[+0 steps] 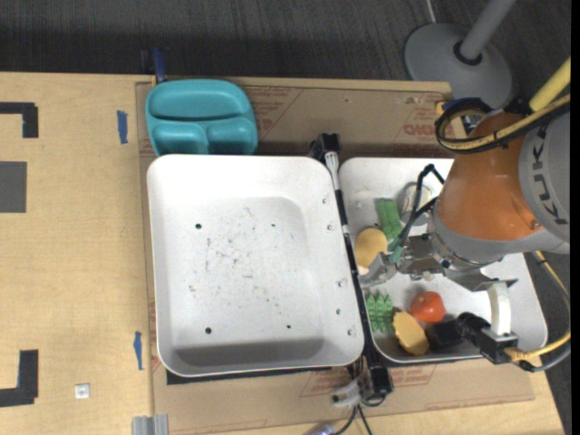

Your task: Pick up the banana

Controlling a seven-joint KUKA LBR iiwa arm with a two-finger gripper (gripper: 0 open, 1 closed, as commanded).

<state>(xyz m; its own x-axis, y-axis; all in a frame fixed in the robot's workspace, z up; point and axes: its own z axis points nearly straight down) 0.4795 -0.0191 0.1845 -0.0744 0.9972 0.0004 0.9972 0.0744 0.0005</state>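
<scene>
A pale yellow rounded thing, likely the banana (370, 244), lies at the left side of the right bin (358, 181), close to its left wall. My gripper (396, 261) hangs just to the right of it and slightly nearer the front, low over the bin. The arm's orange band and grey wrist hide the middle of the bin. Nothing shows held in the gripper.
In the right bin lie a green strip (390, 216) behind the gripper, a green spiky piece (379, 309), a red tomato-like ball (429, 306) and a yellow-orange oval (410, 333) at the front. The left bin (245, 261) sits alongside. A teal tray (201, 116) stands behind it.
</scene>
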